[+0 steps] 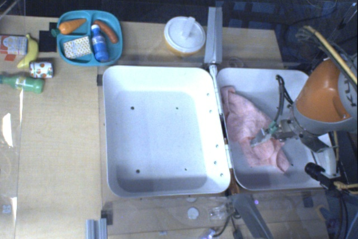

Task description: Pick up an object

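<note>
A crumpled pink cloth (248,127) lies in the right bin (291,84), against its left wall. My gripper (263,136) hangs low over the cloth's right side, its fingers pointing left and down onto the fabric. The orange band of the arm (320,98) sits just right of it. From this slanted view the finger spacing is not clear, and I cannot tell whether any fabric is between them.
The left bin (159,129) sits beside it, sharing a middle wall. Behind the bins stand a yellow-lidded cup (184,35) and a blue tray of toy food (89,36). Small toys (25,64) lie at the far left of the bench.
</note>
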